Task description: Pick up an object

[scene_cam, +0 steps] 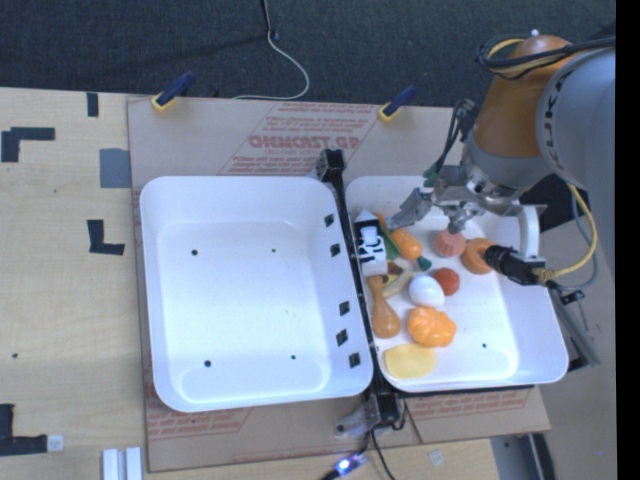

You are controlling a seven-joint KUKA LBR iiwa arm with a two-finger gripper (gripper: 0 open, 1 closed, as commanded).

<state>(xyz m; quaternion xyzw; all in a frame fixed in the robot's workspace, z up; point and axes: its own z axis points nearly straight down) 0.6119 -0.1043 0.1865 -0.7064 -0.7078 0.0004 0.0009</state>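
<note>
You're early in the pick: nothing is lifted yet, as far as this view shows.

The arm [530, 88] reaches in from the right and hangs over the back of the right bin [540, 353]. The gripper [447, 211] sits above the pile there, its 2 fingers [412, 208] spread apart with nothing between them. One finger points toward the orange carrot-shaped piece [405, 243]; the other side is near the pink piece [449, 243].

All the candidates are in the right bin, bunched at its left half:
- white egg [426, 291], touching the red piece [447, 281]
- orange pumpkin-like piece [431, 326] just in front of the egg
- yellow flat piece [410, 360] at the front edge
- tan pear-shaped piece [384, 313] along the divider wall
- black-and-white box [369, 243] at the back left corner
- orange round piece [476, 257] near the right, beside the black connector [508, 265]

The left bin [240, 298] holds nothing.

Left to do, by my read: descend, close on 1 item, lift clear. Carrot or pink piece looks like the nearest target, but I can't tell which it's lined up on. Pile is tight, so expect neighbours to get nudged.
</note>
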